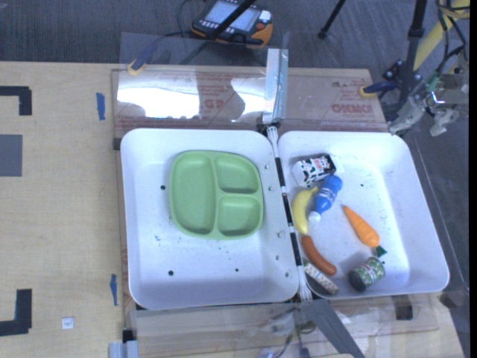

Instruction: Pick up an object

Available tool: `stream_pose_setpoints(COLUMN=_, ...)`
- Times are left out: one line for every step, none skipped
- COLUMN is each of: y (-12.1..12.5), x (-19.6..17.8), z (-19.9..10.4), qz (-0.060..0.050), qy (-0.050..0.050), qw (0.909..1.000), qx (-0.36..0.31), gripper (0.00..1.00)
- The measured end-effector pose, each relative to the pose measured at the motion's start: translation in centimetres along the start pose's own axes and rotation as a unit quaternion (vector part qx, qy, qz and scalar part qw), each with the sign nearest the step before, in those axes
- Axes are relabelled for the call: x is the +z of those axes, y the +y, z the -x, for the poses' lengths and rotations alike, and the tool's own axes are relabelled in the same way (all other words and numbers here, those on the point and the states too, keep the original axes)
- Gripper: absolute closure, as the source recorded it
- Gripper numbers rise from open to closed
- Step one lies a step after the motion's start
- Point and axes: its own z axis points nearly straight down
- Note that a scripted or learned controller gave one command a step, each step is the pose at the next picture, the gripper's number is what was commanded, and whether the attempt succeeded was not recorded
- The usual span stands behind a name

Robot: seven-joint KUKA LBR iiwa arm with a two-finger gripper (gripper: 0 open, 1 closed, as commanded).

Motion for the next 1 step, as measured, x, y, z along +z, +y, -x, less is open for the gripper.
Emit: stream_pose_setpoints(y=-4.74, x=6.76, z=-2.33, qz=0.0, qy=0.0, qw=1.0, qx=-0.008, gripper=0.0)
